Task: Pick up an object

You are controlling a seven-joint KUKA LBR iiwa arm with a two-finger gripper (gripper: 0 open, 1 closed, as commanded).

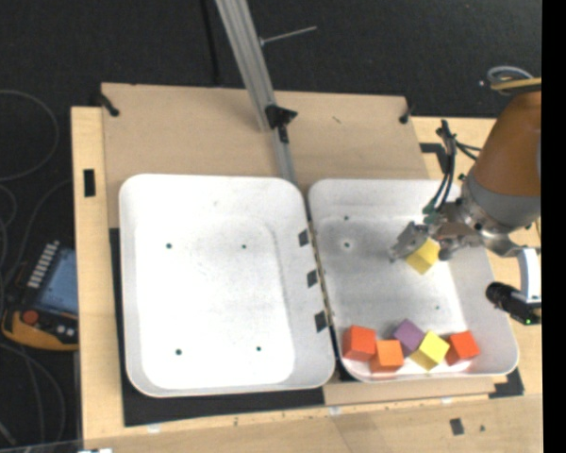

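My gripper (424, 248) hangs over the upper middle of the right bin (358, 215), at the end of the arm reaching in from the right. A small yellow block (422, 259) sits between its two fingers, with the grey left finger (404, 244) against its side. The gripper is shut on this block. Along the bin's front edge lie several more blocks: an orange one (360, 341), a smaller orange one (389, 353), a purple one (408, 334), a yellow one (433, 348) and a red-orange one (463, 345).
The left bin (212, 281) stands beside the right one, sharing a middle rim with small clips (313, 276). A metal pole (255, 74) slants up from behind the bins. Cables and a handset (47, 291) lie off the bench to the left.
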